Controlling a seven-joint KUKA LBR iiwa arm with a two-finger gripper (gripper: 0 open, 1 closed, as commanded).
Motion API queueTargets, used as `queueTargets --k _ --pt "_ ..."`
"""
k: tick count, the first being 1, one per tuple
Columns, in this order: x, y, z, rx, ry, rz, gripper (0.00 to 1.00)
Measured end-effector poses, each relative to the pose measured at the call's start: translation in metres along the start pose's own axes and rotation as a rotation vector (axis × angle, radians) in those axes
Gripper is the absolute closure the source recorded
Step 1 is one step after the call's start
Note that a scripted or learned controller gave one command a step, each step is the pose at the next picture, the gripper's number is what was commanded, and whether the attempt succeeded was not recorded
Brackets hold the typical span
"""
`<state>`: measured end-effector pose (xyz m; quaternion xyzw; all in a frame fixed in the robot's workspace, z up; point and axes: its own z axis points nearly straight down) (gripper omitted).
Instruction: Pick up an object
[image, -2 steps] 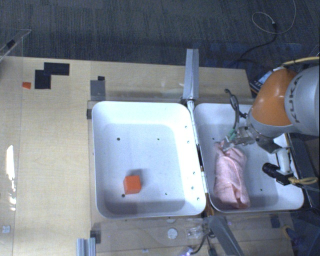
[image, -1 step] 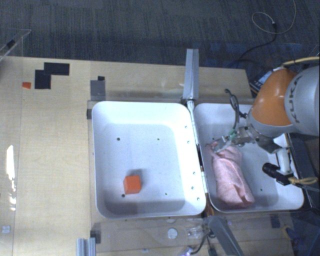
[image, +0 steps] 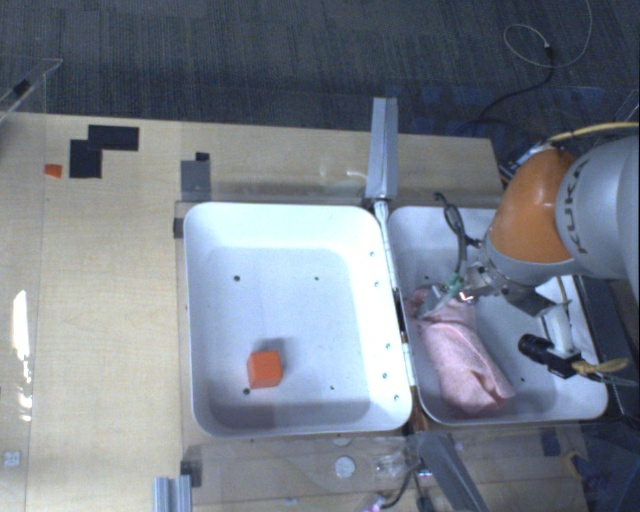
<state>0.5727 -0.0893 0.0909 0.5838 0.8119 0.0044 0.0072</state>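
End effector (image: 447, 293) touches soft, lumpy pink cloth (image: 462, 358) — orange cube (image: 265, 369) apart.

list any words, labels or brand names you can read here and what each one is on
"KU": large dark letters on the grey robot arm casing, running down its side beside the orange band; the rest of the word is cut off at the picture's edge.
No readable text on the two shallow white bins, the orange block or the pink cloth bundle.
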Motion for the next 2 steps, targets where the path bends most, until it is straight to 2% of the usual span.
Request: queueTargets --k 1,2 --pt "0.000 0.004 -0.014 -0.011 -0.004 -0.001 1.00" --pt "0.004 0.107 -0.095 0.003 0.002 -0.300 1.00"
